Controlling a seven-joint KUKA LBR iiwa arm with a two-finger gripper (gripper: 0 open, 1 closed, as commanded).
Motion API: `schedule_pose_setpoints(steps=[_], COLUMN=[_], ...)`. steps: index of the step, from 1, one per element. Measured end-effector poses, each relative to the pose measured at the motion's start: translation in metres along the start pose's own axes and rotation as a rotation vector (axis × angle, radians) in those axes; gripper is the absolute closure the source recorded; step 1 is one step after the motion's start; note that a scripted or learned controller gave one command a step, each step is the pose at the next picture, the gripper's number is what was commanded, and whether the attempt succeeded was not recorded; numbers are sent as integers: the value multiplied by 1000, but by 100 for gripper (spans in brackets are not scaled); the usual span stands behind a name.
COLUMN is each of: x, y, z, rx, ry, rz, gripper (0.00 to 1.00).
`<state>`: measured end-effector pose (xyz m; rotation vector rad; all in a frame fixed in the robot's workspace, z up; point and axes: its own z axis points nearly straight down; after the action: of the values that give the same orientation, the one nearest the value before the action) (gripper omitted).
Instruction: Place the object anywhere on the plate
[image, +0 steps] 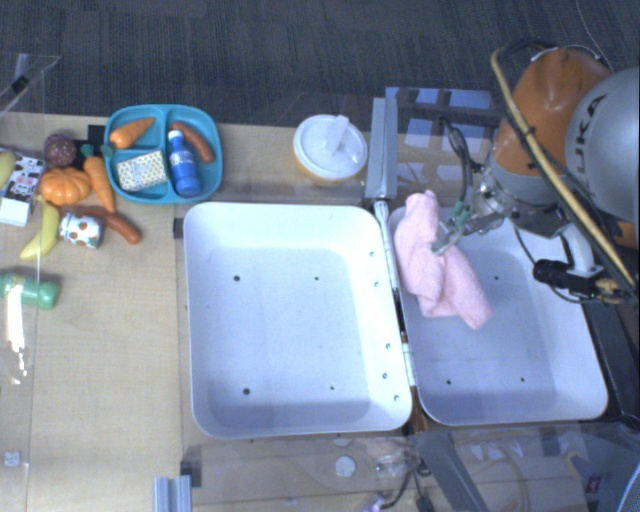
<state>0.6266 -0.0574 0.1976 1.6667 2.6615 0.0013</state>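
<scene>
Seen from above at a slant: two shallow white bins side by side on a wooden tabletop. Left bin bare white, dotted with small holes. Right bin holding a pink cloth, crumpled and stretched from the bin's upper left corner down toward its middle, lying against the left wall.

Reaching in from the right, the grey arm with its orange band, ending in the pincer at the cloth's right edge. Tips touching or perhaps pinching a fold of the pink fabric; too small and dark to say whether spread or pressed together, so cannot tell.

Beyond the bins, near the top edge of the tabletop, a round white plate with a yellow rim, well apart from the cloth and just beside the upper right corner of the left bin.

Further left, a blue divided tray carrying a toy carrot, a small blue bottle, a sausage and a patterned square. Left of the tray, loose toy food: a small pumpkin, a banana, a can, another sausage, and a green item near the edge.
</scene>
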Motion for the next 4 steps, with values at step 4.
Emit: schedule_pose_setpoints(steps=[4], x=[153], y=[24], z=[-12], rx=[-3], ry=[0], rz=[-1122], gripper=[100])
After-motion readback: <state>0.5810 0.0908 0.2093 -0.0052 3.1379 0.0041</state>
